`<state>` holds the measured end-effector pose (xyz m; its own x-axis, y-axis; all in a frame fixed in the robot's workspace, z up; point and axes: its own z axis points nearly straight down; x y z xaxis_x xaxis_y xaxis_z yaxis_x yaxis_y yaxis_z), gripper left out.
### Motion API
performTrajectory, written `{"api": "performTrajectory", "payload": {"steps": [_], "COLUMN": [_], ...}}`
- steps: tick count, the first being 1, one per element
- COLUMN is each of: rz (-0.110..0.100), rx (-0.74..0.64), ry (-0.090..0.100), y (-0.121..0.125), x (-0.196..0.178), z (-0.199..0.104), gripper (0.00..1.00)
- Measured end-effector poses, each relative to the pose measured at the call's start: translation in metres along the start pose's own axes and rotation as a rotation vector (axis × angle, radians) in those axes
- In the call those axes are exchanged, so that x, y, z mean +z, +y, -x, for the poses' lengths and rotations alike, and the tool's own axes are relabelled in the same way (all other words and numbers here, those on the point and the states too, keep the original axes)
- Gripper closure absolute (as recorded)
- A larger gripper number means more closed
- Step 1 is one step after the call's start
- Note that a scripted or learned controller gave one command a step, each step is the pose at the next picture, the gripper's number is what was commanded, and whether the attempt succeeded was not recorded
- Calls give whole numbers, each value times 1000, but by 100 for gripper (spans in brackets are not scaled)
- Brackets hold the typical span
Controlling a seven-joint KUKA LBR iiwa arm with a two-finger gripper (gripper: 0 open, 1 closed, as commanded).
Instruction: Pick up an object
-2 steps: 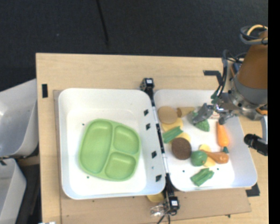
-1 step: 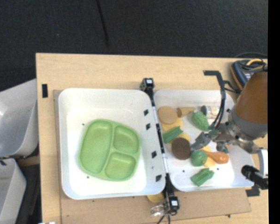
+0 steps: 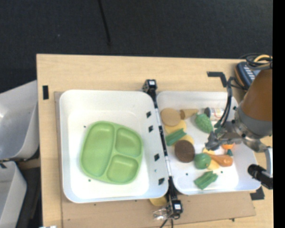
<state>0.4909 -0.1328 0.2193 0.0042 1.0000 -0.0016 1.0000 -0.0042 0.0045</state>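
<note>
nearest the camera, at the front of the right bin (image 3: 183,190), a green ridged piece (image 3: 205,179) lies tilted on the white floor. just behind it sit a round green item (image 3: 202,161) and an orange carrot-like piece (image 3: 222,161), touching or nearly so, with a dark brown disc (image 3: 184,151) to their left. the tool (image 3: 215,141) hangs just over this cluster, right above the orange piece and a bit of yellow; how far it is open cannot be told, and nothing can be seen in its hold. the grey arm (image 3: 256,110) with its orange band enters from the right. further back lie a green block (image 3: 175,137) on a yellow piece (image 3: 180,126), a leafy green item (image 3: 204,123), and a tan round piece (image 3: 170,117) beside a small tan stick (image 3: 190,113) near the back wall. in the left bin (image 3: 66,127) a green divided plate (image 3: 111,151) rests flat, well apart from the rest. both bins sit on the desk (image 3: 109,72).
</note>
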Motion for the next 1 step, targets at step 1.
{"api": "performTrajectory", "payload": {"steps": [1], "rz": [8], "rx": [-13], "ry": [1], "y": [1], "x": [-107], "z": [-52], "gripper": [100]}}
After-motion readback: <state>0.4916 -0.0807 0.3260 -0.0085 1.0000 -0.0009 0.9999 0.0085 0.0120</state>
